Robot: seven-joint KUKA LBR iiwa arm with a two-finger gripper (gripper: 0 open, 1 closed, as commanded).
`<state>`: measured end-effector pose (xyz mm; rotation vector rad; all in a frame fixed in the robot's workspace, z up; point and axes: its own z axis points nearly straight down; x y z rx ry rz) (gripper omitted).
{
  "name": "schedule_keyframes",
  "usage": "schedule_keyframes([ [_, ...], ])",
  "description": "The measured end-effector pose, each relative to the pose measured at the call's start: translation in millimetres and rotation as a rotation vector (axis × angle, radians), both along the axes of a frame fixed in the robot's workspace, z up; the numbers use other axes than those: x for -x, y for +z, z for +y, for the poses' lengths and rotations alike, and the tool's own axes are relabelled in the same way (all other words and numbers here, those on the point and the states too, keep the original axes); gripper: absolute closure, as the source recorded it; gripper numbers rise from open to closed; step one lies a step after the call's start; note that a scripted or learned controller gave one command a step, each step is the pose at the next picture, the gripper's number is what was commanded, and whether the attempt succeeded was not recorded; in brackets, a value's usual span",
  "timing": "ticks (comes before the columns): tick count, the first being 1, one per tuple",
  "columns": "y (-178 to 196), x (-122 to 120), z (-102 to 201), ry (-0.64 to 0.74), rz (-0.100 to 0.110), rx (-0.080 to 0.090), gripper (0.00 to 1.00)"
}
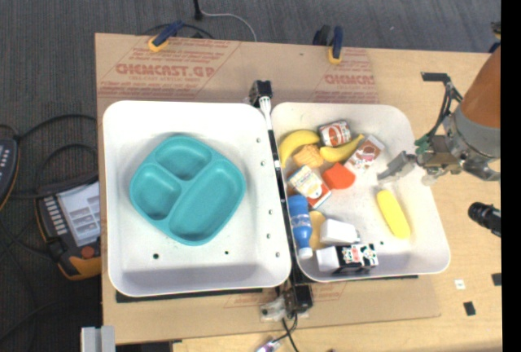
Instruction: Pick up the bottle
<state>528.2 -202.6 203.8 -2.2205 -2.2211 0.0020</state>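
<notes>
The bottle point(299, 222) is small, with a blue upper part and a pale lower end. It lies lengthwise along the left wall of the right bin point(430, 238), among other items. My gripper point(402, 164) hovers over the right side of that bin, just above a yellow oblong toy point(393, 213). It is well to the right of the bottle and apart from it. Nothing shows held in the gripper.
The right bin also holds a banana point(303, 142), a small can point(334, 133), an orange-red piece point(339, 177), a small carton point(307, 182) and white boxes point(340, 235). A teal divided plate point(189, 187) sits in the left bin point(122, 261). Clamps and cables line the bench's far edge.
</notes>
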Motion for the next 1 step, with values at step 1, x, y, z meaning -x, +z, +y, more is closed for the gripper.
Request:
schedule_keyframes([
  [1, 25.6, 5.5, 129.5, -0.062, -0.001, -0.001, 0.0],
])
